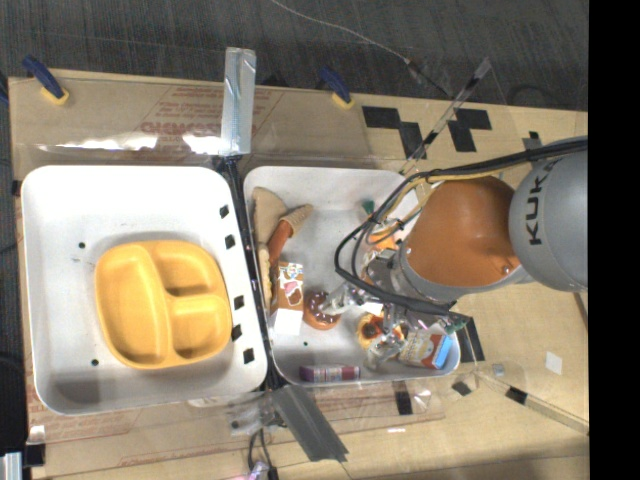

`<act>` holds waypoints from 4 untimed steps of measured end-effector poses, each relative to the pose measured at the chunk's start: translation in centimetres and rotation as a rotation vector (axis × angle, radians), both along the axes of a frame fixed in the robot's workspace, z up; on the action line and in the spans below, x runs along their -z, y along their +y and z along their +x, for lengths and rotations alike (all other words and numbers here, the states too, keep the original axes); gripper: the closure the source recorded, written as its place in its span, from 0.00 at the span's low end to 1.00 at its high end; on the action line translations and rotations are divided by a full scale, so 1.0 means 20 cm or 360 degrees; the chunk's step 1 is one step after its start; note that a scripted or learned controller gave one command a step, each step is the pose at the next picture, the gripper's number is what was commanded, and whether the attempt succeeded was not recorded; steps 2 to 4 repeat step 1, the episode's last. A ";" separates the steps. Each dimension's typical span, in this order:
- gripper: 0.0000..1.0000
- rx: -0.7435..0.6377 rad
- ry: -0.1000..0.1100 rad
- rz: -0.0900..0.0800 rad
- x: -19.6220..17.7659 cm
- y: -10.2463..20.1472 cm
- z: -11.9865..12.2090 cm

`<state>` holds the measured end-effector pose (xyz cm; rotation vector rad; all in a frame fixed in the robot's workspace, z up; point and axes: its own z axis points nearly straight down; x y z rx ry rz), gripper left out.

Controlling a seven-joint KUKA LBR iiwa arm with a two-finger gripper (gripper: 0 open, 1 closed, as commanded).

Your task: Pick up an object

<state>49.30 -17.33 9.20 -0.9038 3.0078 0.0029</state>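
My gripper (383, 311) is down inside the right bin (330, 183), low over its front right corner, with the orange-banded wrist (462, 233) above it. Just beneath and beside it lies a heap of small colourful packets (412, 346). To its left sits a brown ring-shaped piece (320, 310), close to the gripper. Further left are a small printed carton (289, 285) and a tan brush-like object (277, 220). A purple marker (330, 373) lies along the front wall. The wrist and cables hide the back right part of the bin.
The left bin (45, 208) holds a yellow divided tray (160, 301). A black divider strip (246, 268) runs between the bins. Loose cables (360, 248) loop off the wrist over the right bin. Cardboard and tape surround both bins.
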 end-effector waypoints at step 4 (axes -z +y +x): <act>1.00 -0.0012 -0.0016 0.0001 -0.06 0.01 0.02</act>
